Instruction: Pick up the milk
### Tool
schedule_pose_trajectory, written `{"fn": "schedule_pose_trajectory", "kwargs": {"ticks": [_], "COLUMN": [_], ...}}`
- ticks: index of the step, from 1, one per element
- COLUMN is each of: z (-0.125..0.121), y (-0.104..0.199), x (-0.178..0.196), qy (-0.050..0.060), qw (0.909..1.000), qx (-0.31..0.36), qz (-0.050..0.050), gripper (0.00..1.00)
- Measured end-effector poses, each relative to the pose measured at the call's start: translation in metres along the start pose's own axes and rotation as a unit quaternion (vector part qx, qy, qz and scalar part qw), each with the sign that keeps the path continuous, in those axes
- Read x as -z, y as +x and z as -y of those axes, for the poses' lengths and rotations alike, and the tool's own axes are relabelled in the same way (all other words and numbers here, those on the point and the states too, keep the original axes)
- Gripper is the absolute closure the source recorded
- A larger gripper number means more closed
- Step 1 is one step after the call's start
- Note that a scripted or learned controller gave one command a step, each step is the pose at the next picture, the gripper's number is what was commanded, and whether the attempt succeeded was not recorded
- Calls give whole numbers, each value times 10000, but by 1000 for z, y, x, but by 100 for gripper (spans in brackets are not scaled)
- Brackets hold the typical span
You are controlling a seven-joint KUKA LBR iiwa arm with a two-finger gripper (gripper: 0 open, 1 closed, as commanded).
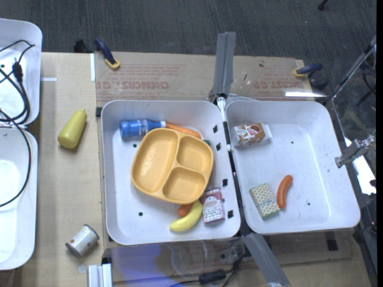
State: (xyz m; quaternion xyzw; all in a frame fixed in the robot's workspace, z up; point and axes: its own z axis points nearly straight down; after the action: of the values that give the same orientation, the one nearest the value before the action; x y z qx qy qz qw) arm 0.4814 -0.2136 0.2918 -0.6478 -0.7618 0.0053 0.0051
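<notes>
A white and brown milk carton (251,134) lies on its side in the upper left corner of the right bin (317,160), close to the divider between the bins. A smaller pink and white carton (213,206) stands in the left bin (116,178) near its front right corner, beside a banana (187,219). Nothing covers or touches the milk carton.
A yellow divided plate (172,165) takes up the middle of the left bin, with a blue bottle (140,127) and a carrot (182,129) behind it. The right bin also holds a sausage (284,191) and a small patterned box (264,200). A mustard bottle (72,129) and a can (82,240) lie on the bench to the left.
</notes>
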Motion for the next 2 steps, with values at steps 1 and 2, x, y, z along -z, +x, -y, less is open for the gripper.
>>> {"fn": "schedule_pose_trajectory", "kwargs": {"ticks": [1,2], "z": [-1,-11], "y": [-1,-11], "x": [6,-20], "qy": [23,-47], "qw": [10000,9971], "qx": [11,757], "qz": [-1,0], "gripper": [100,100]}}
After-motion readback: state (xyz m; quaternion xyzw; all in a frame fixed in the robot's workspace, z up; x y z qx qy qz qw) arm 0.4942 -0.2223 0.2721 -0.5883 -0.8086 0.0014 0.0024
